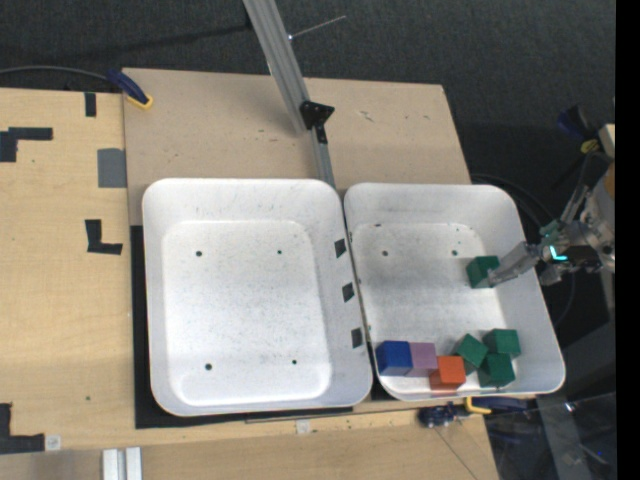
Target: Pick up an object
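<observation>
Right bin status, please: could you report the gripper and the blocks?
Gripper at right bin's far-right side, touching lone green block; grasp unconfirmed. Six blocks clustered at near wall. Nothing blocking.

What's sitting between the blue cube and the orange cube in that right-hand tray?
In the camera view, a pale purple cube lies between the blue cube and the orange cube, along the right bin's near edge.

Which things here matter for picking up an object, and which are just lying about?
For the job:
gripper
small green cube at the gripper's tip
blue cube
lilac cube
orange cube
three green cubes
right white bin

Lying about:
left white bin
slanted metal rail
</observation>
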You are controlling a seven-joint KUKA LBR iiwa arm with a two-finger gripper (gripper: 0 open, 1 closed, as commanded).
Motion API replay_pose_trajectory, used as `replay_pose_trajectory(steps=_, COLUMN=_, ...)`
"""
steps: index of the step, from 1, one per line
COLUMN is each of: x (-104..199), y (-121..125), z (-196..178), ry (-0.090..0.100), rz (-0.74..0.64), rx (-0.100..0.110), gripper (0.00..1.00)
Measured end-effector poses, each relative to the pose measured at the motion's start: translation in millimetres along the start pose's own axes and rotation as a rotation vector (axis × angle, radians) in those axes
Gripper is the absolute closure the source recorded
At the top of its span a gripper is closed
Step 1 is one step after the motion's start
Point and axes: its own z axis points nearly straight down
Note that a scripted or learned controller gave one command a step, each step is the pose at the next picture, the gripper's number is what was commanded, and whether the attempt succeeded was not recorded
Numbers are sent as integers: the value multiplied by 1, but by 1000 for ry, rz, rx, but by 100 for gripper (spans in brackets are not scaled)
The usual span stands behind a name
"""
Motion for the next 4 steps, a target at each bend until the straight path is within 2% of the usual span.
replay_pose_trajectory(steps=1, x=0, y=1, z=-2, ry=-1, rz=-2, rx=-3, gripper=0)
replay_pose_trajectory(steps=3, x=-8, y=12, z=101, ry=0, rz=0, rx=3, gripper=0)
replay_pose_trajectory(steps=4, x=0, y=3, z=157, ry=2, rz=0, rx=4, gripper=0)
